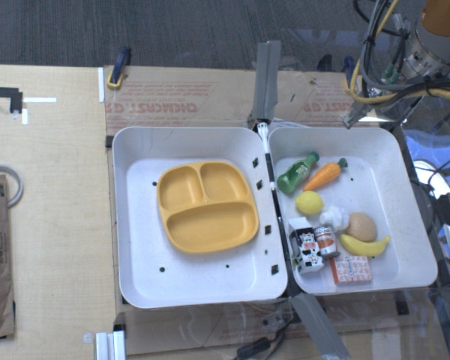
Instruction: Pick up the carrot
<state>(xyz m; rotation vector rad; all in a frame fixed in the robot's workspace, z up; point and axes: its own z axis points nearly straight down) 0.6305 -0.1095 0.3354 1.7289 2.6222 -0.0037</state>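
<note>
Camera view is showing the arm (427, 21) hanging at top right, can't tell its grip state. Right bin (405, 171) is holding the carrot (322, 175), touching a green bottle (296, 172). It's probably light, stiff, slick plastic; I'd be grabbing mid-body.

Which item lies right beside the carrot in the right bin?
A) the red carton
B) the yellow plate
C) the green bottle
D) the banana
C: the carrot lies at the far side of the right bin with the green bottle directly to its left in the camera view.
</note>
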